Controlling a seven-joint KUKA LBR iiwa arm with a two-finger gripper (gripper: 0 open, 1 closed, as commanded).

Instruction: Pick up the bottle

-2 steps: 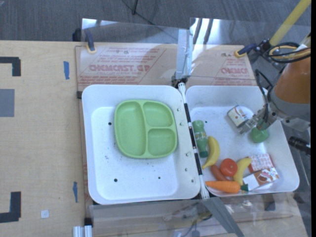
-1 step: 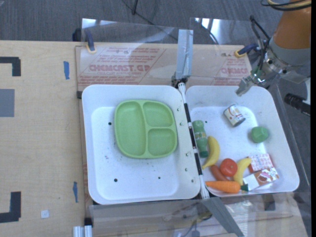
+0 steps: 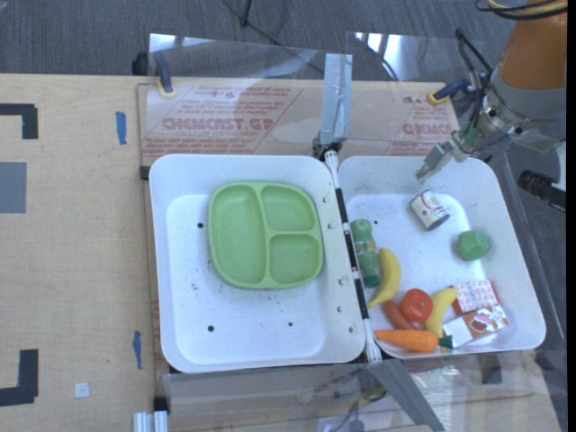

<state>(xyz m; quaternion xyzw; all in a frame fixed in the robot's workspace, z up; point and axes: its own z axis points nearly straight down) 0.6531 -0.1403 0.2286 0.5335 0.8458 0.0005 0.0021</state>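
Note:
The bottle (image 3: 364, 248) is green with a pale label and lies lengthwise along the left wall of the right bin (image 3: 513, 241). A yellow banana (image 3: 389, 275) rests against its right side. My gripper (image 3: 436, 161) hangs over the far edge of the right bin, up and to the right of the bottle and well apart from it. It is just above a small white and brown box (image 3: 429, 210). Nothing shows in the gripper.
The left bin (image 3: 180, 268) holds a green divided plate (image 3: 266, 234). In the right bin lie a tomato (image 3: 416, 304), a carrot (image 3: 409, 338), a second banana (image 3: 443, 302), a green round object (image 3: 472, 244) and a red and white carton (image 3: 477, 306).

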